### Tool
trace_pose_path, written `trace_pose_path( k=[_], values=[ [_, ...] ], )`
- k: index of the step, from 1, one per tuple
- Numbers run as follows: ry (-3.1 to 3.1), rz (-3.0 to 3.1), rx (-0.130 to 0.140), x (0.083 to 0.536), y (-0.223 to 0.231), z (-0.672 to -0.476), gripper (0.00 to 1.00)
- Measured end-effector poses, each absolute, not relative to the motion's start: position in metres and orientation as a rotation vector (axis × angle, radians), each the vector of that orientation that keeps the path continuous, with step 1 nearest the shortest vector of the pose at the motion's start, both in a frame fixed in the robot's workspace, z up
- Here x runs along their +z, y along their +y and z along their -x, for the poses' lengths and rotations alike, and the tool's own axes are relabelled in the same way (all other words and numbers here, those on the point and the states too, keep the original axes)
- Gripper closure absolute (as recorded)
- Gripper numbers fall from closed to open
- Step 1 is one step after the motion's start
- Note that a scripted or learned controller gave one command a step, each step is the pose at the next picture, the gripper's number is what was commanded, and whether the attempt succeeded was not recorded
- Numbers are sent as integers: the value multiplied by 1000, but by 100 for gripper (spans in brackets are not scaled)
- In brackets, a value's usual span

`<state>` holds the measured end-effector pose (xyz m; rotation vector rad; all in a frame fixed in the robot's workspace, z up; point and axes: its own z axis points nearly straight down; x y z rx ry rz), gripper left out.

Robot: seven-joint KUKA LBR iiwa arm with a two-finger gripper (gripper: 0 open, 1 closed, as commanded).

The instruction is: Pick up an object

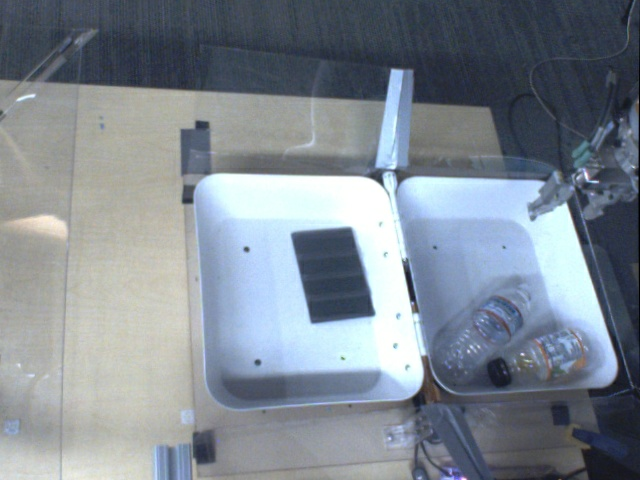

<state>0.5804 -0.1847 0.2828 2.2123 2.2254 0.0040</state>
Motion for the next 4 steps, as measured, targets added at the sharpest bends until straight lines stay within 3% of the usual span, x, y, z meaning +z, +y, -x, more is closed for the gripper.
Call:
trace_pose_path(
  k=[1,2,3,4],
  values=[
    [2291,-2146,3,160,-180,-541,0],
    [2235,-2204,4,144,-136,-522,0],
    [2339,-2062,22,91,-145,-495,0],
    [2263,-2164,15,89,-127,-571,0]
  ],
)
